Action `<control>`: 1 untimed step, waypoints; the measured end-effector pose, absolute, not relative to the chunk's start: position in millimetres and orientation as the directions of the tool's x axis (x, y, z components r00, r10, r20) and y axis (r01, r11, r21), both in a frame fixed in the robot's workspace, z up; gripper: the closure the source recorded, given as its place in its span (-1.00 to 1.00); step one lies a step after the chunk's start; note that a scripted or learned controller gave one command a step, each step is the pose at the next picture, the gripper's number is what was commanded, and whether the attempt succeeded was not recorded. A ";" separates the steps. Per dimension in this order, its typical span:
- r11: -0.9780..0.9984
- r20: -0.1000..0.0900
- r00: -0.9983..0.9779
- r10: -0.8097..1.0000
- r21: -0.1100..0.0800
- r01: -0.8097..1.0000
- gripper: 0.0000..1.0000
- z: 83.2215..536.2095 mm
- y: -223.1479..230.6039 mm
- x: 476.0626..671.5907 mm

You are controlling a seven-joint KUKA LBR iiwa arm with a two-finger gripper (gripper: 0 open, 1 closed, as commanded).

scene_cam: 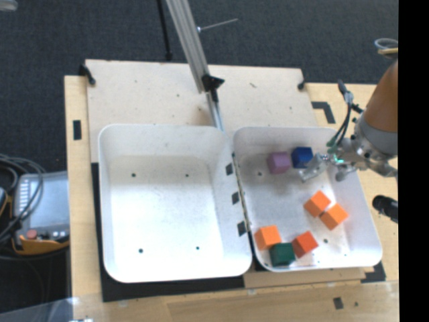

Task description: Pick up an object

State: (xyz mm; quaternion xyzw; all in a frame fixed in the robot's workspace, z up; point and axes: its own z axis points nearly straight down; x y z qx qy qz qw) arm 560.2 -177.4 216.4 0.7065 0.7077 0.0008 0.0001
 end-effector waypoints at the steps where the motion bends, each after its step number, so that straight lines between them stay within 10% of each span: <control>1: -0.002 -0.001 0.002 1.000 -0.004 1.000 -1.00 173.9 -178.0 556.5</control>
